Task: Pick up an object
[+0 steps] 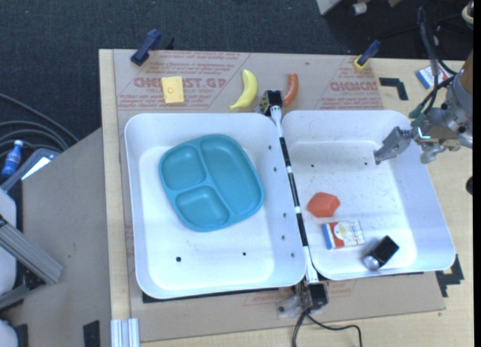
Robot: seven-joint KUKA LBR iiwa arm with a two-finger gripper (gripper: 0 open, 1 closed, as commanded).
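Observation:
The right bin (421, 210) holds three things. An orange-red lump (324, 203) lies near its left wall, a small red, white and blue box (343, 233) sits just below it, and a black block with a silver knob (381, 252) rests near the front edge. My gripper (412, 146) hovers over the bin's far right part, well up and right of these objects. Its two grey fingers (391, 145) are spread open with nothing between them.
A blue divided plate (211, 182) lies in the left bin (150, 248). Behind the bins on the board are a banana (245, 90), an orange sausage-shaped toy (290, 89) and a yellow square (172, 91). Blue clamps (145, 47) grip the board's back edge.

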